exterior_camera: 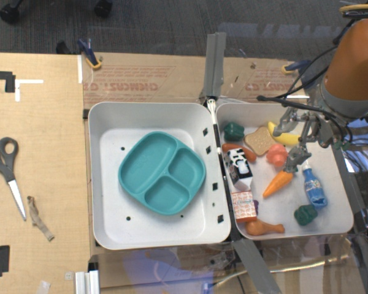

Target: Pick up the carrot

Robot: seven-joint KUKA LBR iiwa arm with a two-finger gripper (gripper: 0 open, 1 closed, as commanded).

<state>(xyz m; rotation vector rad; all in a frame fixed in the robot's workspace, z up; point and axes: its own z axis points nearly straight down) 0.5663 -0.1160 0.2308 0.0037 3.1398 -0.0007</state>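
- Carrot [277,184] lies in the right bin [343,222], near its middle, tilted w/ thick end up toward 1 o'clock and tip toward 7 o'clock.
- Gripper [296,156] hangs just above the carrot's thick end; one finger [292,159] seems to touch or nearly touch it. Can't tell if jaws are spread or pressed together, and no view of the carrot between them.
- Arm [354,60] comes in from 3 o'clock side, orange band at upper right, cables around the wrist.
- Around carrot: red-orange round piece [276,155] at 12 o'clock, just beside; blue bottle [313,188] at 3 o'clock, near; dark green piece [305,214] at 4 o'clock; drumstick-like brown piece [265,228] at 6 o'clock.
- Bread slice [260,141] and yellow banana [282,135] at 11–12 o'clock, farther up; green pepper-like piece [233,130] at 10 o'clock.
- Black-and-white box [239,164] and pink packet [243,204] along the bin's left wall, 8–10 o'clock.
- Left bin [104,225] holds a teal divided plate [162,173].
- Scissors [7,170] on the bench far left, well apart.
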